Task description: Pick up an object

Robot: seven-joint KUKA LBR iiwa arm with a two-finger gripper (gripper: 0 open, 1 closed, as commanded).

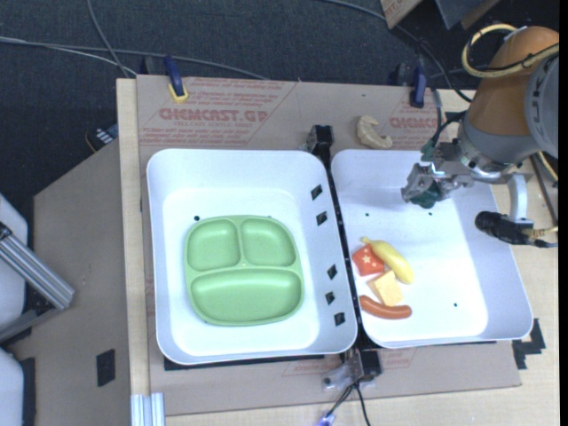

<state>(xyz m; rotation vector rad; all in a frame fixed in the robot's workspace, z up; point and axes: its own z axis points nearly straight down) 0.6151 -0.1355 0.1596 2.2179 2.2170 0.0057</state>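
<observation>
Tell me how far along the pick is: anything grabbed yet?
Done: nothing looks picked. The banana, red piece, cheese and sausage all lie in the right bin. In hand: the gripper is over that bin's far end, apart from the food; no food shows between its fingers. Left: move over an item, descend, grasp, lift.

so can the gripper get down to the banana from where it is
Probably yes: the gripper hangs over the right bin's far end, with bare floor between it and the banana. Cheese and a red piece crowd the banana.
</observation>
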